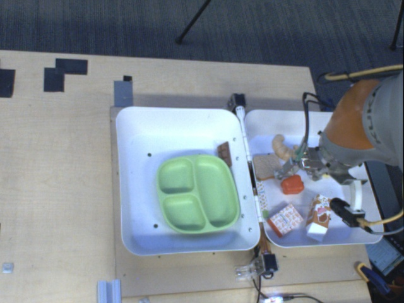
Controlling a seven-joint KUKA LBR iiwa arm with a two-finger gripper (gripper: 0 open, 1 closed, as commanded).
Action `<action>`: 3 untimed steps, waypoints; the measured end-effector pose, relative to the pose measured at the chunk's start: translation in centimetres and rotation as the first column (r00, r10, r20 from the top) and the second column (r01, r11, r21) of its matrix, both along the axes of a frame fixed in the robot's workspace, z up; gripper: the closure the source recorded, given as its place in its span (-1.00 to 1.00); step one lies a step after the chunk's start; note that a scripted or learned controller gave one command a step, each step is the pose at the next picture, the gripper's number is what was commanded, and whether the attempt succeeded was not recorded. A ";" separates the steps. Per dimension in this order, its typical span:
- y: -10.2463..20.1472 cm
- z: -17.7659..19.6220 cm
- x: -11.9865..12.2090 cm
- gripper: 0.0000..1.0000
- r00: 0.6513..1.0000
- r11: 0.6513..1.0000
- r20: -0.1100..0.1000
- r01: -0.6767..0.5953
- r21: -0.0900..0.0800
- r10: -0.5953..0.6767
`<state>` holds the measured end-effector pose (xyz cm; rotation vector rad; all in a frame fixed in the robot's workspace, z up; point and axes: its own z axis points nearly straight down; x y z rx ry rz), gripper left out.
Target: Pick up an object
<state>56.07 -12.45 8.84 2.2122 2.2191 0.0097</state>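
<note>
My gripper (295, 166) hangs low over the middle of the right bin (353, 237), reaching in from the right below the orange wrist band. A small red block (291, 184) lies just under and in front of it. A tan rounded piece (279, 146) sits just behind it, and a flat brown pad (266, 165) lies to its left. Nearer the front lie a checkered little carton (285, 219) and a brown-and-white carton (320, 216). Whether the gripper touches any of them is hidden by the wrist.
The left bin (136, 169) holds a green divided plate (198, 193) and a small brown piece (223, 150) by its right wall. A patterned card (260, 198) leans against the right bin's left wall. Cables (307, 115) trail from the arm.
</note>
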 end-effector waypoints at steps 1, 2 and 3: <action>0.1 1.1 0.1 1.00 1.000 1.000 0.003 -0.005 0.000 0.005; 0.1 1.1 0.1 -1.00 1.000 1.000 0.002 -0.005 0.000 0.005; 2.0 -0.2 -6.5 -1.00 1.000 1.000 -0.002 0.002 0.000 -0.002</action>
